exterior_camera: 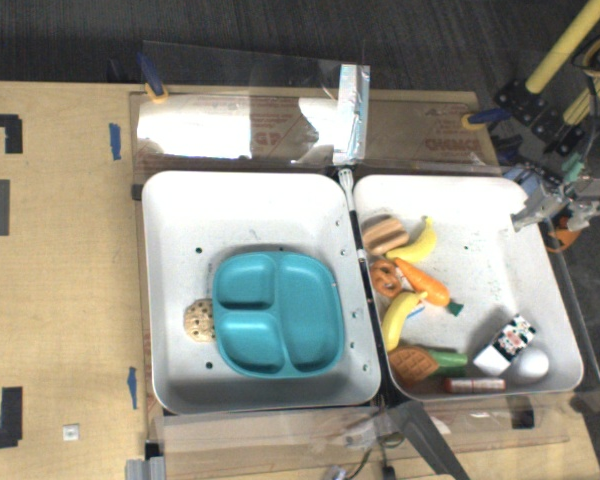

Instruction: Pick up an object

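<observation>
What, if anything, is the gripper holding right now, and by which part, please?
Nothing that can be seen: the gripper sits at the right bin's far right edge, apart from the toy food.

Two white bins stand side by side on the tabletop (60, 268). The left bin (170, 208) holds a teal divided plate (277, 313), and a cookie (199, 320) touches its left edge. In the right bin (480, 218), toys lie along the left wall: a bread slice (384, 233), two bananas (416, 246), a pretzel (386, 279) and a carrot (427, 285). A small white bottle (510, 343) lies near the front right corner. The claw (565, 208) hangs at the right bin's far right edge.
</observation>
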Controlling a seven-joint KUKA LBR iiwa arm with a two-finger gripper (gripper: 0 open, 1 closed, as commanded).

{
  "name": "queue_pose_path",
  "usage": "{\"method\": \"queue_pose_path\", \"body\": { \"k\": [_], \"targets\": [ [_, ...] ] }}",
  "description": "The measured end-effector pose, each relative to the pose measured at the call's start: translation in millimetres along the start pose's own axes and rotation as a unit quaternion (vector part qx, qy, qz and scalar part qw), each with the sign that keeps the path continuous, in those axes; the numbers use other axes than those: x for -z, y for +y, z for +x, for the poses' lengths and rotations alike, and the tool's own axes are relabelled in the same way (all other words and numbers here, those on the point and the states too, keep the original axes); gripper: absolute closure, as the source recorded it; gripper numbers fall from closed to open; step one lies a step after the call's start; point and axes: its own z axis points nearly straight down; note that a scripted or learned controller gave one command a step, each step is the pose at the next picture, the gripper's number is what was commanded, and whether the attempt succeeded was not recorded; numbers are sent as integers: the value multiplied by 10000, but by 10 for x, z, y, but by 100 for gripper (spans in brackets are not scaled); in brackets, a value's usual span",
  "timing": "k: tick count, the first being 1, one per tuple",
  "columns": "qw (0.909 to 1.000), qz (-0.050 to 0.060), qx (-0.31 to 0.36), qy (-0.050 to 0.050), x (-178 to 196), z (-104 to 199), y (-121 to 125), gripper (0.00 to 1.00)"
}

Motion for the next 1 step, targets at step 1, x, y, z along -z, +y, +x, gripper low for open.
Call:
{"method": "queue_pose_path", "body": {
  "k": [1],
  "targets": [
    [9994,50,348,19,-1200,456,-343,0]
  ]
}}
